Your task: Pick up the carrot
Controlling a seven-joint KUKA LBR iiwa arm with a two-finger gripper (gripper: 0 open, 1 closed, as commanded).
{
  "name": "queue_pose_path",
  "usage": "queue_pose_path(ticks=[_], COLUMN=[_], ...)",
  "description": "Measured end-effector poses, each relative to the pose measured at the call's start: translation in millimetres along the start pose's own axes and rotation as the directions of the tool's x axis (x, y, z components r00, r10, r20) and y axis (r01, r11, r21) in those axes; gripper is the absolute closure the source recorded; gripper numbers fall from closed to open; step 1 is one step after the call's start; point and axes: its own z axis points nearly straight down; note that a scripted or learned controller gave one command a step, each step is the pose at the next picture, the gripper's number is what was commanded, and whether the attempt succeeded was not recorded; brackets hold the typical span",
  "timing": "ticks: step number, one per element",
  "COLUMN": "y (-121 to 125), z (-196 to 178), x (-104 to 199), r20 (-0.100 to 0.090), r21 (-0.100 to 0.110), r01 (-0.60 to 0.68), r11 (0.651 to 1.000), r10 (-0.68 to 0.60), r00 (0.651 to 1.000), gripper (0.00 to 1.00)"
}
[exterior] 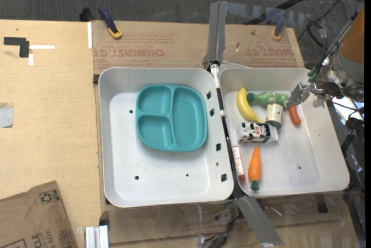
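From the overhead camera view, the gripper (302,94) hovers at the right bin's (324,142) far side, just beside a small red-orange piece (295,116); whether it is spread or pinching, I cannot tell. The carrot (254,166) lies well below and left of it, past the small printed box (255,132), tip toward the near rim. Best approach, I'd say: come down across its thick middle.
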Motion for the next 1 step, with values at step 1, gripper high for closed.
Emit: queue_pose_path(ticks=[1], y=[-26.5], z=[98.7], x=[29.2], r20=[0.005], r21=[-0.011], r01=[0.246], r11=[0.969], r10=[-0.246], r00=[0.969], gripper=[0.0])
